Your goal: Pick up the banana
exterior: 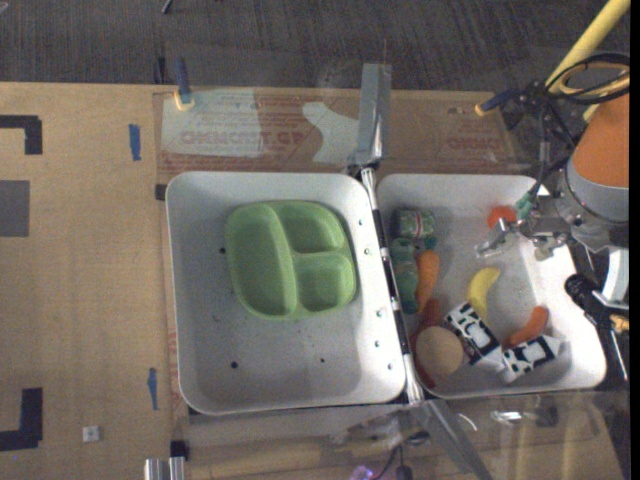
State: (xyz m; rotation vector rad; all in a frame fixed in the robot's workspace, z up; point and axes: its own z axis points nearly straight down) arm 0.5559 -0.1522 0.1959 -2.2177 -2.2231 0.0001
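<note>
A tan worktop (80, 268) carries two white bins. The left bin (200, 368) holds a green divided plate (290, 258). In the right bin (590, 363), a carrot (427, 276) lies near the dividing wall, and the banana (483, 290) rests mid-bin, untouched. Just above and right of it sits the end effector (520, 233), its opening impossible to judge, holding nothing visible.

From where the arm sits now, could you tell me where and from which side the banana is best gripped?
Grip the banana across its middle, coming straight down from above. It lies flat on the right bin floor, short and curved, with bare floor on both long sides; its lower end nears the black-and-white toy. The gripper is just above-right.
</note>
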